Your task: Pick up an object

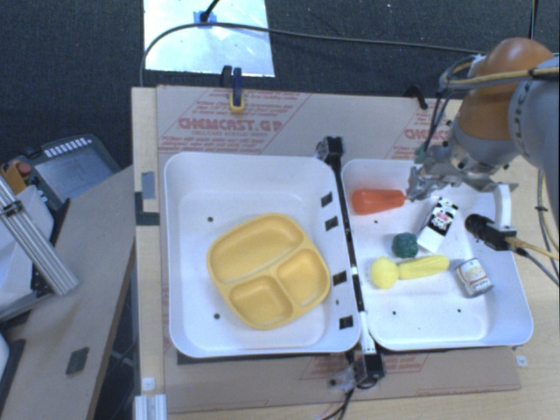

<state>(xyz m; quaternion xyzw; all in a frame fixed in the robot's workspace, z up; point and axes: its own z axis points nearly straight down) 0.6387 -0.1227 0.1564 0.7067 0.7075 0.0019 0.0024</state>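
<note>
In the right bin [490,331] lie an orange carrot-shaped toy [377,200], a small white box with black and red print [438,219], a dark green ball [404,245], a yellow corn-like toy [409,269] and a small tin with a yellow label [472,276]. My gripper [418,188] hangs at the far part of this bin, just right of the carrot's tip and above the white box. I see nothing held in it.
The left bin [188,191] holds a yellow three-compartment tray [267,269]. A black clip rail [341,234] runs between the two bins. Cardboard [262,125] lies under both, with a yellow clamp [236,94] at its far edge.
</note>
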